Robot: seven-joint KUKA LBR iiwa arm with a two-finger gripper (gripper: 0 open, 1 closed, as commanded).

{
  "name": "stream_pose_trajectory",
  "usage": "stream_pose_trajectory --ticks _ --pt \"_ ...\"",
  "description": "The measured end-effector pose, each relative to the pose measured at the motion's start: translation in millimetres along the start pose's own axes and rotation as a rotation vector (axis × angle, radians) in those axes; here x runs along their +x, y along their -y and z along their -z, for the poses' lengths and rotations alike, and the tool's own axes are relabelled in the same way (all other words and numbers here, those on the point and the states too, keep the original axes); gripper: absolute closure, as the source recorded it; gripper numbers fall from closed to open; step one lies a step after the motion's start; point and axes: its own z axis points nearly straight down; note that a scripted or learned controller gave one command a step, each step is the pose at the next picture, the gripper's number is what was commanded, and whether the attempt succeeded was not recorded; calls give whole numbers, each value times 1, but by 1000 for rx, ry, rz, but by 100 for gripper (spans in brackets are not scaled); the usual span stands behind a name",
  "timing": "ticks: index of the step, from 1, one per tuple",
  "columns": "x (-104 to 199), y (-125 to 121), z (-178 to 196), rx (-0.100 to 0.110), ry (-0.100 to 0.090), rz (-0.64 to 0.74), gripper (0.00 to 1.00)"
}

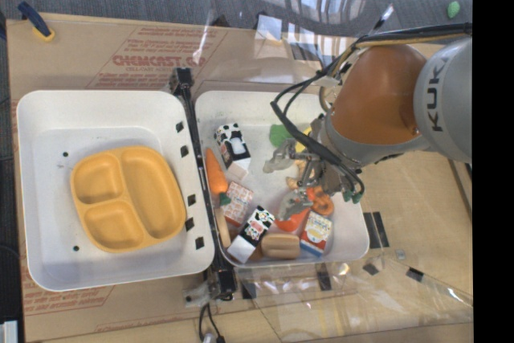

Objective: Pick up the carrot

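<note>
One carrot lies in the right bin, close against its left wall, long and orange with its thin end pointing up the wall. We think it is light, hard and a bit smooth, so it could slip; grabbing it across the fat middle looks best. Just right of the carrot sit small milk cartons and a snack box. Farther right of the carrot, past those toys, hang our fingers, low over the pile. We cannot tell if they are open or closed. Left of the carrot, the other bin holds a yellow tray.
</note>
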Motion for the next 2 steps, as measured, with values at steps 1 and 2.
stream_pose_trajectory --ticks 1,2 --pt "-15 65 -57 -1 -4 -125 0" --pt "-53 84 -64 0 3 -170 0"
